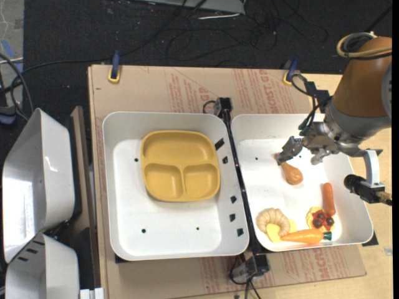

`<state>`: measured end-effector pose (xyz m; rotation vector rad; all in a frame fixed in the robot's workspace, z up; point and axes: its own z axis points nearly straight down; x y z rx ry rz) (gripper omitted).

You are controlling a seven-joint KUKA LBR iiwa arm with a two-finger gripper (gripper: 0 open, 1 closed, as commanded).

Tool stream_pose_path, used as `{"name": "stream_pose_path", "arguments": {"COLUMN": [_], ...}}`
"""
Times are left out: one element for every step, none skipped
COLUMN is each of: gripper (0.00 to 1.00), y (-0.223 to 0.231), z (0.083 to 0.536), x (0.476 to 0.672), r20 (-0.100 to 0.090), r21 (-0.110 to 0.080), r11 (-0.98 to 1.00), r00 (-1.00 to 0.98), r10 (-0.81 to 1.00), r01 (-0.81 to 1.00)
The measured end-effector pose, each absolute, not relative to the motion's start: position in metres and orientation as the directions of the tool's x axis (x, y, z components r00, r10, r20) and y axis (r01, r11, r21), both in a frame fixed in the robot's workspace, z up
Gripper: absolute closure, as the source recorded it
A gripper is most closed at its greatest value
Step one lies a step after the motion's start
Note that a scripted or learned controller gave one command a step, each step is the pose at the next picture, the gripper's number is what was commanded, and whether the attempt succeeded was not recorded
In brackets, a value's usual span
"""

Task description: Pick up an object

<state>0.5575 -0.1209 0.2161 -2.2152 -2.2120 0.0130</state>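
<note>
Toy food lay in the right bin: a chicken leg at middle right, just under the gripper, whose fingers looked spread apart with nothing between them. It looked light, hard and smooth, so it might slip; the thin bone end seemed easiest to pinch. A yellow plastic plate with three dips sat in the left bin.

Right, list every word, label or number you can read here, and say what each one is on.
Red print on the cardboard sheet, upper middle: slanted and partly covered by the left bin, not legible.
Red print on the cardboard beside the right clamp: upside down and blurred, not legible.
Red print on the cardboard's lower right edge: blurred, not legible.
No other readable text.
</note>
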Motion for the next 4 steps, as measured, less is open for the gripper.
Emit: {"name": "stream_pose_path", "arguments": {"gripper": [0.00, 0.00, 0.00, 0.00], "y": [-0.121, -0.118, -0.112, -0.112], "z": [0.223, 0.180, 0.118, 0.091], "x": [0.560, 0.562, 0.565, 0.564], "r20": [0.000, 0.000, 0.001, 0.001], "r21": [-0.001, -0.003, -0.005, -0.003], "r11": [0.001, 0.000, 0.000, -0.001], "r00": [-0.001, 0.000, 0.000, 0.001], "r10": [1.000, 1.000, 1.000, 1.000], "r01": [1.000, 1.000, 1.000, 1.000]}}
